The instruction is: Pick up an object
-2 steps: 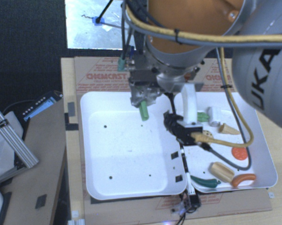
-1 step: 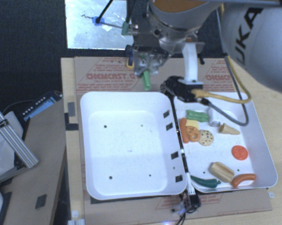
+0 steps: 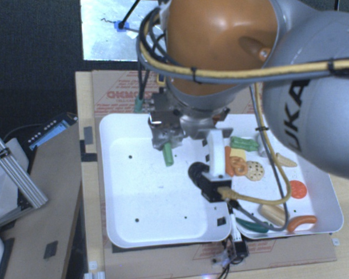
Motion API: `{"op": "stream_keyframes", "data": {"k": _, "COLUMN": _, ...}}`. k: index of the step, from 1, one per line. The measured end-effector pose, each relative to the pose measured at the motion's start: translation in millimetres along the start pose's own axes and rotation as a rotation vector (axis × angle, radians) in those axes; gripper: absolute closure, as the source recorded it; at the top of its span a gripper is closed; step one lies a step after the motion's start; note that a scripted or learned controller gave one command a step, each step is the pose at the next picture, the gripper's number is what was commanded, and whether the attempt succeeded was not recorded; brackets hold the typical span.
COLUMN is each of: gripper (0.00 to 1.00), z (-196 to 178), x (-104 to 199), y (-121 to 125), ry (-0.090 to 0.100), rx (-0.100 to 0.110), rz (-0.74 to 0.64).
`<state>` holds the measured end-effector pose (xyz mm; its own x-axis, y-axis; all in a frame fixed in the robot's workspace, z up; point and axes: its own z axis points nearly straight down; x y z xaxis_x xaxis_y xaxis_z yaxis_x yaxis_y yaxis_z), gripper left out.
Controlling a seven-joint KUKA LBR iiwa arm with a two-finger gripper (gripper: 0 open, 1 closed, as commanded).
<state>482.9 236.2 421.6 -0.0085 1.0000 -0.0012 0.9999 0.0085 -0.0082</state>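
Observation:
My gripper (image 3: 165, 143) hangs over the far middle of the left white bin (image 3: 117, 224), under the orange band of the arm. A short green stick (image 3: 169, 155) juts down from between its grey fingers (image 3: 158, 140), tilted slightly, and its lower end is over the bin floor. The gripper is shut on this stick. In the right bin (image 3: 331, 208) lie a green piece (image 3: 244, 143), an orange pretzel shape (image 3: 237, 166), a speckled cookie (image 3: 255, 171) and a red-orange disc (image 3: 298, 189).
Near the right bin's front lie a tan roll (image 3: 272, 214), an orange sausage (image 3: 301, 222) and a green pod (image 3: 252, 224). A black fitting with cables (image 3: 203, 179) hangs from the arm over the divide between the bins. The arm's bulk covers the right bin's far side.

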Motion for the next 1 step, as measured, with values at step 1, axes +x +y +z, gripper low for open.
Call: {"op": "stream_keyframes", "data": {"k": 1, "gripper": 1.00, "z": -15.5, "x": -3.3, "y": 58.8, "ry": 0.002, "rx": -0.012, "rz": 0.009}}
